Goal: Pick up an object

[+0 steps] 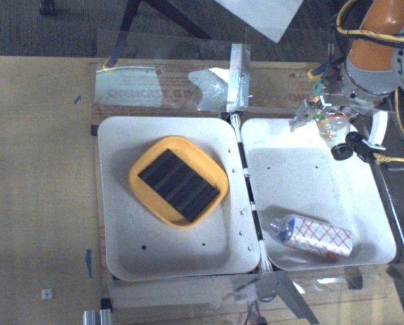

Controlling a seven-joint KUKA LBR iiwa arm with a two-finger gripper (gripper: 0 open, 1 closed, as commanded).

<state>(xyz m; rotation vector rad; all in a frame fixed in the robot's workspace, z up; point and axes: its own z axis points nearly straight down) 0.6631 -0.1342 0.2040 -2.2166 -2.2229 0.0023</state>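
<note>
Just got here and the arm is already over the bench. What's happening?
A grey robot arm with an orange band reaches in from the right, its gripper over the far right corner of the right bin. Nothing can be seen between its fingers. A clear bottle with a red criss-cross label lies on its side near that bin's front edge. In the left bin sits a yellow-orange block with a dark ribbed top. Both objects rest well apart from the gripper.

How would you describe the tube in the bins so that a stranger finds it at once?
Look at the right bin, the one under the arm. The tube lies flat near that bin's front edge. It has a red criss-cross pattern on white and a clear end, unlike the orange block with a dark panel in the left bin.
</note>
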